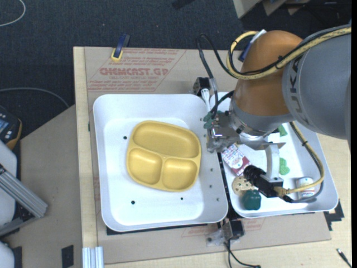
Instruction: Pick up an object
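The pincer (223, 140) is hovering low over the right bin (305, 159), evidently to address the red-and-white packet (234, 157) lying beneath it; whether released or clenched cannot be told.

Left bin (111, 194): yellow divided plate (163, 155) takes the middle. Bare floor runs all round it, widest along the near edge and the left side. Right bin (326, 197): arm (273, 88) hangs over the far half and blocks it from above. Near half is crowded: red-white packet (234, 156), tan disc (241, 184) and dark green lump (251, 200) lie close together, with green bits (283, 166) to their right.
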Robot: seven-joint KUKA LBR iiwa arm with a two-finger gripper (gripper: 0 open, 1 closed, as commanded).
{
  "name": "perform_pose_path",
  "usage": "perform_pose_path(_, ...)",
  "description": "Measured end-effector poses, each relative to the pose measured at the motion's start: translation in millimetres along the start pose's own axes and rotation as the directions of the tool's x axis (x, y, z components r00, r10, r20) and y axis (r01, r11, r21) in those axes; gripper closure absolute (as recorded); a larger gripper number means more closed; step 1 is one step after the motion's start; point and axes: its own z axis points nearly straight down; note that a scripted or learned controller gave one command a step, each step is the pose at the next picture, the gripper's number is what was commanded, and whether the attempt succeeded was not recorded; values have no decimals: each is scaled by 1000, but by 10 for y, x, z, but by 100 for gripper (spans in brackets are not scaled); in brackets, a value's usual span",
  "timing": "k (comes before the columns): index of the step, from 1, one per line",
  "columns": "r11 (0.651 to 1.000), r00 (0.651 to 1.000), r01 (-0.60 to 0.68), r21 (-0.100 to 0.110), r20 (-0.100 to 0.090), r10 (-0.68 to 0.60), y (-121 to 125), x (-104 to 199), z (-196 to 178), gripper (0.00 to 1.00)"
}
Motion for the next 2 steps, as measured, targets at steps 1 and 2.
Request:
perform_pose_path(1, 1000, 1000, -6, -5, 2, 6, 8, -94, -40, 100)
perform_pose_path(2, 1000, 1000, -5, -1, 2, 5, 11, -25, 10, 100)
